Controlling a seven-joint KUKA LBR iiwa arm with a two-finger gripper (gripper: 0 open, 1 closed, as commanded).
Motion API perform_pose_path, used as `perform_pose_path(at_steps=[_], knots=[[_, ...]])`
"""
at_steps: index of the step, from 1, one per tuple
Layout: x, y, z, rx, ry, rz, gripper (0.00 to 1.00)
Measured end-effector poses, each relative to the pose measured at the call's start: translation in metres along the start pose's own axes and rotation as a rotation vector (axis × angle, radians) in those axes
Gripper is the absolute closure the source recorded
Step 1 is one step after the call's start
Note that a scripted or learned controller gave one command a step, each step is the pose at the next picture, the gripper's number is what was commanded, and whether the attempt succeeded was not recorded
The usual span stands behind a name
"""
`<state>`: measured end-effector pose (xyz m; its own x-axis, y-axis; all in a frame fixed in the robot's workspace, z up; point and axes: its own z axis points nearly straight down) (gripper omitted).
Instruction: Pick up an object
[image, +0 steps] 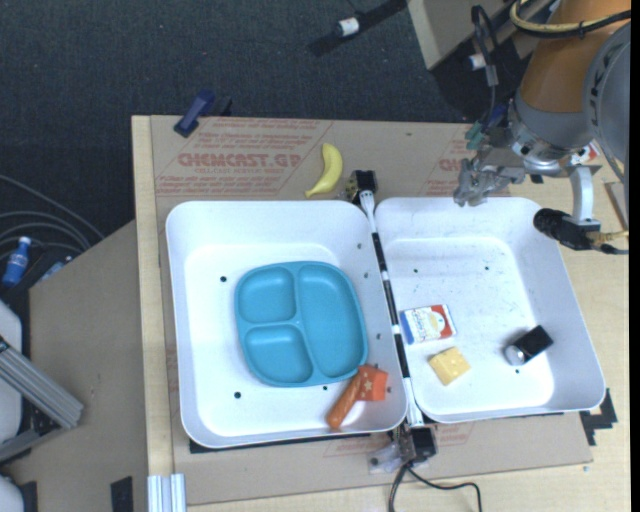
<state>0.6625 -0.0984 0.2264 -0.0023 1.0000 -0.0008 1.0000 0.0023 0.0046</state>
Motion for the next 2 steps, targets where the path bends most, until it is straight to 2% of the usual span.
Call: perform_pose_path(at_steps=[1, 2], knots=[[0.0, -0.001, 0.002, 0.004, 0.0, 0.001, 0.0], [-0.006, -0.018, 0.142, 0.006, 0.001, 0.002, 0.0]])
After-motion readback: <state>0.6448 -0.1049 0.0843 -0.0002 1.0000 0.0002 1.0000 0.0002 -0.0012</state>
